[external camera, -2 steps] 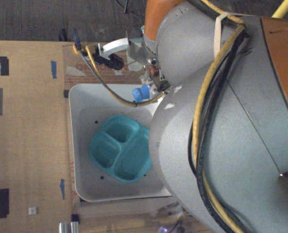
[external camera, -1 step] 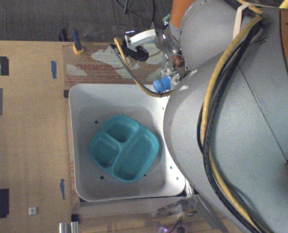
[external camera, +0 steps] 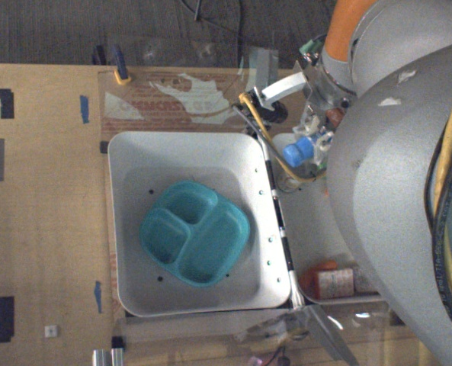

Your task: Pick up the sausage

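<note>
The gripper (external camera: pixel 314 139) hangs over the far left corner of the right bin (external camera: pixel 311 227), so crowded by wrist parts that I cannot tell whether it is open or closed. The grey arm (external camera: pixel 397 166) covers most of that bin. At its near left corner lies an orange-red piece (external camera: pixel 322 268), possibly the sausage, touching a red-and-white packet (external camera: pixel 338 284). The left bin (external camera: pixel 126 174) holds a teal three-compartment plate (external camera: pixel 195 232).

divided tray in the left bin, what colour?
Teal, uniform with no pattern. The divided tray shows clearly in the camera view, lying in the left bin.
</note>
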`<action>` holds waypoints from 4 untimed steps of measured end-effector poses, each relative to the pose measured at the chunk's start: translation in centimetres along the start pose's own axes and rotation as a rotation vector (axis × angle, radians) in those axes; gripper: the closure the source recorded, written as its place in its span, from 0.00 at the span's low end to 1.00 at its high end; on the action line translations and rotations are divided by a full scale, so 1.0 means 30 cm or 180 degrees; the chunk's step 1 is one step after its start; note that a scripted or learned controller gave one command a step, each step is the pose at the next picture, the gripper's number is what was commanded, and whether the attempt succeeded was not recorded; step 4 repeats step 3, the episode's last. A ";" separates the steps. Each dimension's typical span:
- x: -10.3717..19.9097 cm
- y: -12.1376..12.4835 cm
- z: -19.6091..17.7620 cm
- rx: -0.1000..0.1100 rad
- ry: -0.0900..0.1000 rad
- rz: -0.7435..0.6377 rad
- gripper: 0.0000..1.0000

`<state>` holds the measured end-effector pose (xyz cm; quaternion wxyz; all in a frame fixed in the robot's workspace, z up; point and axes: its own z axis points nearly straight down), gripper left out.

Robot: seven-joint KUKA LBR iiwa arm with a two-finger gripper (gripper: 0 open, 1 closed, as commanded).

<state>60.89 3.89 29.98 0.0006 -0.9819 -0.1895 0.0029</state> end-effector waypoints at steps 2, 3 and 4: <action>0.031 -0.034 0.300 0.0003 0.0003 0.0075 0.00; -0.142 0.140 0.389 0.0004 0.0001 0.0138 0.00; -0.142 0.140 0.389 0.0004 0.0001 0.0138 0.00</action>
